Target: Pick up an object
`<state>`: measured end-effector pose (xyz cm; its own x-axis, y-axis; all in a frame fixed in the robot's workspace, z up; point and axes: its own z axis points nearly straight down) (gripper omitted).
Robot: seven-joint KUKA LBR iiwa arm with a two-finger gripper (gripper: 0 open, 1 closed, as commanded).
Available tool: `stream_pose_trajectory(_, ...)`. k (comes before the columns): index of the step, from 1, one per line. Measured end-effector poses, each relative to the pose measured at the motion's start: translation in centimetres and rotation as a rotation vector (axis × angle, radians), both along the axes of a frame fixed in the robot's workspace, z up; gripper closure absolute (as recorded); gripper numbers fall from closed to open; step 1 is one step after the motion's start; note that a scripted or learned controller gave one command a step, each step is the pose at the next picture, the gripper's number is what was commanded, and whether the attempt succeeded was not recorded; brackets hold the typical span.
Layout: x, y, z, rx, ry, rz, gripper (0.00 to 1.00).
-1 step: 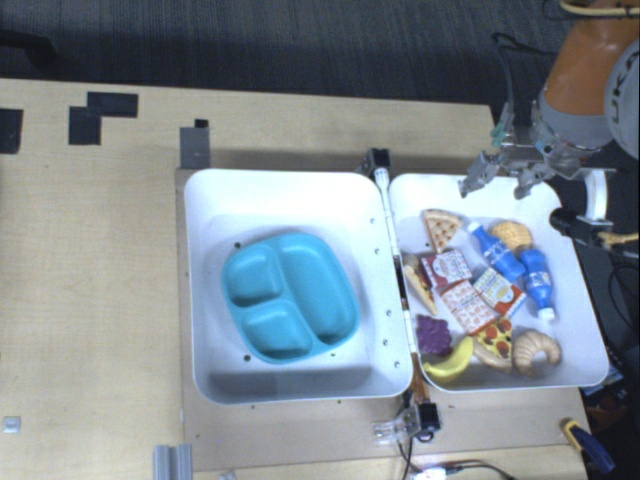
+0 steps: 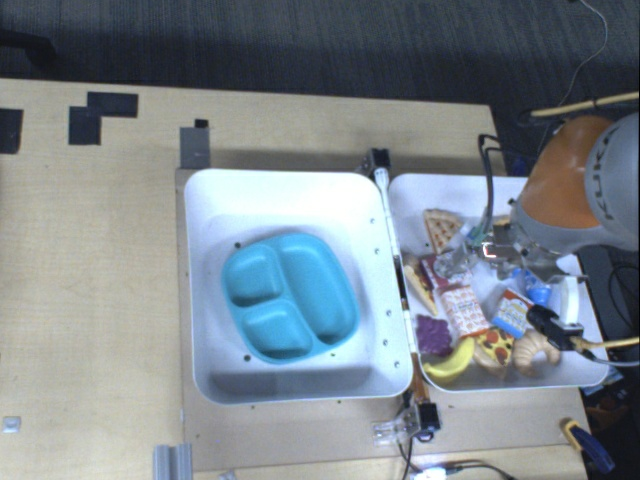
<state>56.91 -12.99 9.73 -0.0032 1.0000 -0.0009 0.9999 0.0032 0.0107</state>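
Arm (image 2: 590, 183): rounded grey casing with a broad orange band (image 2: 560, 183) above the wrist, the surfaces smooth and slightly glossy. Wrist section below the band: darker grey metal, bearing a small lit spot on its left face. Cabling: a thin black cable (image 2: 488, 183) loops along the left of the wrist; gripper (image 2: 478, 253) metallic, details too blurred to list.

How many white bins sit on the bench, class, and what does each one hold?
2. The left bin holds a blue divided plate. The right bin holds a heap of toy food, with the arm over it; some items may be hidden.
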Motion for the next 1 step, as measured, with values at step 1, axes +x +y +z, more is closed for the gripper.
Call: stream_pose_trajectory(1,0.2,0.17,1.14,0.002,-0.004,0.002,1.0)
